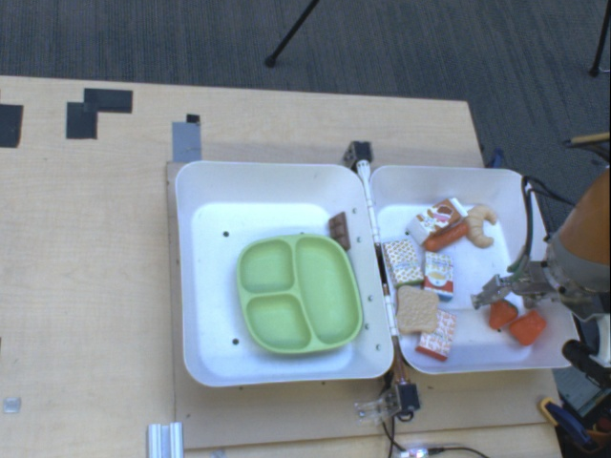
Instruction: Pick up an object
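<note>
The camera view shows the gripper (498, 294) low in the right bin (477, 359), near its right wall, and whether it is open or closed one cannot tell. Just beside it lie two orange-red pieces (516, 322), touching each other. To the left are a brown cracker (416, 308) and small printed packets (438, 273). Farther back lie an orange sausage (446, 236) and a pale croissant (481, 224). In the left bin (215, 198) rests a green divided plate (299, 294).
</note>
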You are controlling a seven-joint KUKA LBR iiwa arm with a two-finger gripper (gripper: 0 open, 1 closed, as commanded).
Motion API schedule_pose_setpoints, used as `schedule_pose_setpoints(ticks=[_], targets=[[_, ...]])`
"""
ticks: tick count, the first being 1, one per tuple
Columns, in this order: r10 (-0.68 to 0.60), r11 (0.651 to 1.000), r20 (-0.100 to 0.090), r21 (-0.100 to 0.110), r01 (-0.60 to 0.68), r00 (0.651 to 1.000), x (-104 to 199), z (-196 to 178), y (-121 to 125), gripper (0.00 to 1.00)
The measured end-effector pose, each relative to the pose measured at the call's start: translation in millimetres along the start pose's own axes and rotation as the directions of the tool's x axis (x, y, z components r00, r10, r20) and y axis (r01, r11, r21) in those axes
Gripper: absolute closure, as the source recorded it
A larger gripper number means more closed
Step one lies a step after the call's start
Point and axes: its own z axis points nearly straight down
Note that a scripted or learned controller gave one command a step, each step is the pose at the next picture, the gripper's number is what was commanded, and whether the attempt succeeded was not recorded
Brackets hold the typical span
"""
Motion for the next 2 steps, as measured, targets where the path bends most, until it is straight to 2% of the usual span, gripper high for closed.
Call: schedule_pose_setpoints(ticks=[1, 2], targets=[[-0.002, 1.000, 0.001, -0.005, 0.002, 1.000, 0.7, -11.3, 2.2, 1.00], [-0.002, 1.000, 0.001, -0.005, 0.002, 1.000, 0.7, -11.3, 2.1, 0.00]])
